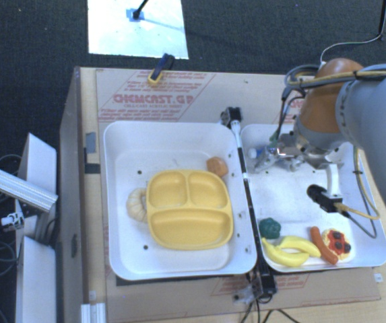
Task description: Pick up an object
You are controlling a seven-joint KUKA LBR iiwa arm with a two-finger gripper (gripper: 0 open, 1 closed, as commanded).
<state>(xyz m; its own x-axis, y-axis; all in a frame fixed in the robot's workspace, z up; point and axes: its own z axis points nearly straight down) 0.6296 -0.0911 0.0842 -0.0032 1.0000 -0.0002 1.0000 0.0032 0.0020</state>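
My gripper (271, 157) hangs low over the back left part of the right bin (381, 247), below the orange band (324, 106) of the arm. Nothing can be made out under it. Along that bin's front edge lie a green broccoli piece (269, 228), a yellow banana (291, 252), a red sausage (323, 245) and a pizza slice (339, 242). In the left bin (122, 153) a yellow divided plate (189, 208) lies flat, with a brown roll (217, 166) at its back right corner and a pale beige lump (137, 204) against its left side.
A black cable plug (320, 198) hangs from the arm over the right bin's middle. The ridge where the two bins meet (245, 194) runs front to back. A cardboard sheet (152, 96) lies behind the bins with a yellow-black tool (160, 68) on it.
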